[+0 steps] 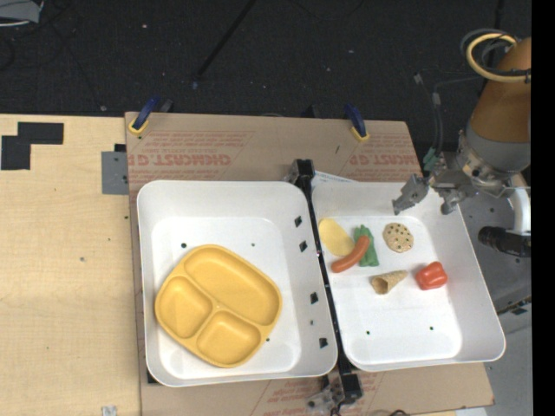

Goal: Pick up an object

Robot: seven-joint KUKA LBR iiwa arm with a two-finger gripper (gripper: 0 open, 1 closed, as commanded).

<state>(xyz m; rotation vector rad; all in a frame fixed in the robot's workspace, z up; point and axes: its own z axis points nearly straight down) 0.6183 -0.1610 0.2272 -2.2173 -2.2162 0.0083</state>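
Seen from above: two white bins side by side, the left bin (156, 232) holding a yellow divided plate (218, 304). In the right bin (468, 336), around a round cookie (398, 237): hot dog (350, 255), green piece (366, 243) and yellow piece (333, 233) left; cone (388, 280) below; red pepper (431, 276) lower right. Above-right of the cookie, over the bin's far edge, gripper (432, 194), fingers spread apart, holding nothing.

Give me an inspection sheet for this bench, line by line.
Surface: two shallow white bins side by side, left bin, right bin, on brown cardboard.
Job's things: in the right bin, yellow lemon-shaped toy, red sausage, green leafy piece, round speckled cookie, tan cone, red pepper.
Clutter: yellow three-compartment tray in the left bin.
Grippers: gripper above the right bin's far edge, holding nothing.
Cables: yellow loop on the arm.
Surroundings: blue-and-yellow clamps; dark floor.
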